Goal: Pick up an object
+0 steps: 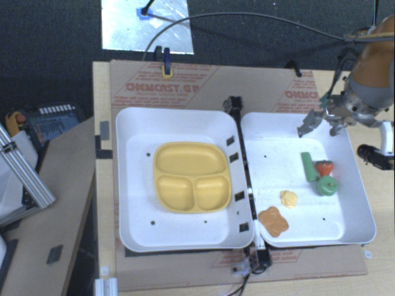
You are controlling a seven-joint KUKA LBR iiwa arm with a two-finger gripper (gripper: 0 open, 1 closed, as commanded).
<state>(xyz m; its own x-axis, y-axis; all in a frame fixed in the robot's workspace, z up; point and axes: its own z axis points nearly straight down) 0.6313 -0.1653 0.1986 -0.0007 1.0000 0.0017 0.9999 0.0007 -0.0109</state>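
Observation:
Several small objects lie in the right bin (352, 227): a green stick (308, 165), a small red-orange piece (324, 166) touching it, a round green piece (327, 186), a pale yellow lump (288, 198) and an orange-brown flat piece (273, 221) near the front left corner. My gripper (322, 127) hangs over the bin's far right part, behind the green stick and apart from it. Its two fingers (307, 128) are spread open with nothing between them.
The left bin (133, 165) holds a yellow divided plate (191, 176). A black divider with clips (242, 165) runs between the bins. Cables cross the dark floor behind the bench, and a metal sheet (147, 17) lies at the back left.

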